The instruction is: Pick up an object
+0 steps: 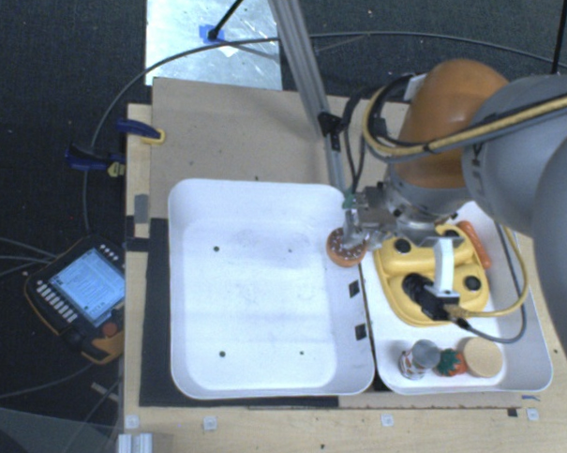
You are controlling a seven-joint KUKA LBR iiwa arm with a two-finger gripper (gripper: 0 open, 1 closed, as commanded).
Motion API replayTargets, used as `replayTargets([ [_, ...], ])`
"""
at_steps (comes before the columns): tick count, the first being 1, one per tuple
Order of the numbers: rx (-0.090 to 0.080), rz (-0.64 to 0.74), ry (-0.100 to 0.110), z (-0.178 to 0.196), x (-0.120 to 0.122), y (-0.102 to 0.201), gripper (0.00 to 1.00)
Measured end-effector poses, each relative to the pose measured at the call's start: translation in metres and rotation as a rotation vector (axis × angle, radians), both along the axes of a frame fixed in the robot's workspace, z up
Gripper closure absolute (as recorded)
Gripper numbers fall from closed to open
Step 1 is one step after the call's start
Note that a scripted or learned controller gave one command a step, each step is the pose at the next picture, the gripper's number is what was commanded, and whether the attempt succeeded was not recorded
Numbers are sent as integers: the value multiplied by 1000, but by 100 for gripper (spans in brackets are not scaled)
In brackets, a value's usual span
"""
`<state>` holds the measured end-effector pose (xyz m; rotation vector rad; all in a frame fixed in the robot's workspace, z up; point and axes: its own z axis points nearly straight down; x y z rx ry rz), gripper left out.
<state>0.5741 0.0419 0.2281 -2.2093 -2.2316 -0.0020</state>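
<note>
My gripper [351, 235] hangs over the rim between the two bins, below the orange-banded wrist. A small brown round object [341, 250], like a biscuit, sits between its fingertips, just above the right edge of the left bin [252, 295]. In the right bin [531, 368] lie a yellow moulded toy [403, 271] with black holes, an orange stick-shaped piece [476, 241], a tan disc [484, 359], a small silver can [418, 356] and a red-and-green piece [450, 364]. The arm hides the back of the right bin.
A grey metal pole [305, 62] slants down from the top to the bins' back edge. A hand-held control pendant [82, 292] lies on the floor to the left. Cables loop around the wrist and over the right bin.
</note>
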Motion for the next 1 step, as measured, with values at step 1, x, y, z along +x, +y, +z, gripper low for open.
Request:
replayTargets([
  [1, 0, 0, -2, -2, 8, 56, 100],
])
